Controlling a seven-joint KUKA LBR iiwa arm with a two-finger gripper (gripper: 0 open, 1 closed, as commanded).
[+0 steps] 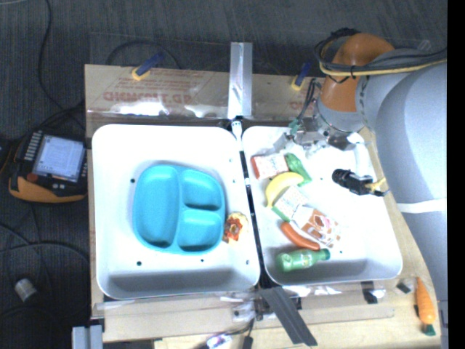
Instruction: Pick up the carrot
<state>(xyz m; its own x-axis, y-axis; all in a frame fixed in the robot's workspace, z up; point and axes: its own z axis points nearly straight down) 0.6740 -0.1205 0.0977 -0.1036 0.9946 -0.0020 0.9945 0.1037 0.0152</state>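
Note:
An orange-red, carrot-shaped piece [299, 236] lies in the right bin [378, 253] toward the front, between a printed packet [320, 224] and a green bottle [301, 259]. A second orange carrot with a green tip [425, 307] lies outside the bins on the bench at the front right. My gripper [309, 138] hangs over the back of the right bin, above a green item [296, 167] and a red and white packet [265, 166]. It is well behind both carrot-like pieces. Nothing is seen held in it.
The right bin also holds a yellow banana [280, 187] and a white box [290, 206]. A blue divided plate [178, 206] fills the middle of the left bin [116, 267], with a small orange-red toy [232, 226] at its right wall.

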